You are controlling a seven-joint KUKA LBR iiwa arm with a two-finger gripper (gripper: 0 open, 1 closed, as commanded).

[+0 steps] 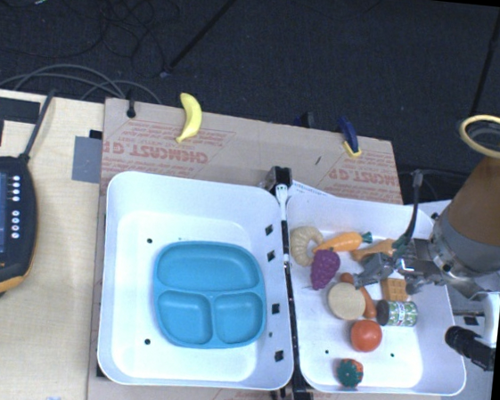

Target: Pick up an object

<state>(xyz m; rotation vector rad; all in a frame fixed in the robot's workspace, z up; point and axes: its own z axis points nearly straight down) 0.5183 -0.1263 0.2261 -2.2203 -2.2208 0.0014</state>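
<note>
Entry: right bin (444, 383), the landmark for all places below.

Gripper (384, 271): reached in across the right bin's right rim, low over the upper middle of its floor, among the clutter. Whether the jaws were spread or pressed together could not be told; their dark metal merged with the objects beneath. Nothing was visibly between them.

Likeliest targets, as a judgement: the beige round piece (345, 301), just below and left of the jaws, and the orange carrot-like piece (346, 242), just above and left, its long axis running roughly left to right across the bin.

Other contents: purple grapes (324, 268) left of centre; a ribbed tan piece (304, 242) near the left rim; a small green-labelled can (402, 314) lying on its side right of centre; a red tomato (365, 335) lower centre; a red-and-green piece (350, 372) near the bottom rim.

Hidden: the fingertips, and whatever lay directly under them. A small brown block beside the jaws was too indistinct to name.
</note>
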